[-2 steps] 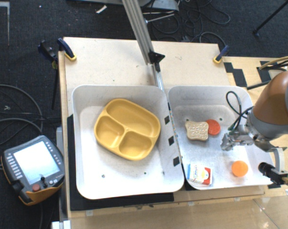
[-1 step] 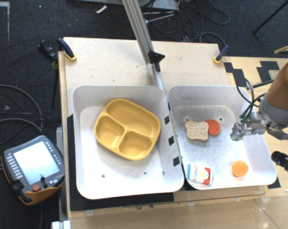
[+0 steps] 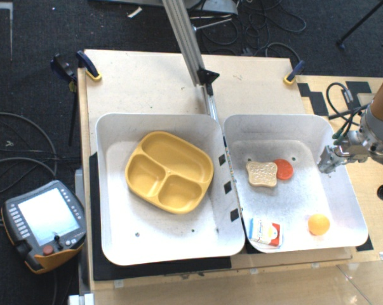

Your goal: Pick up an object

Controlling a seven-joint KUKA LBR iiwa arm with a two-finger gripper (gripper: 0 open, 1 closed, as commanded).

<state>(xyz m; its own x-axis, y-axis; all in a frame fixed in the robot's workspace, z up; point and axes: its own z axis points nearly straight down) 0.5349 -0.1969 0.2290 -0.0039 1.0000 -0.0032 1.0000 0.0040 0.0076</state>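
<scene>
Gripper (image 3: pixel 326 161) at right bin's (image 3: pixel 343 189) right wall, finger state can't tell; toast slice (image 3: pixel 262 174) touching red disc (image 3: pixel 284 169) lies left of it mid-bin, orange ball (image 3: pixel 318 224) nearer, front-right, so ball likely closest pick.

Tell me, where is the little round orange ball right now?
The small round orange ball lies in the right-hand white bin, near its front right corner, to the right of the white, red and blue carton.
</scene>
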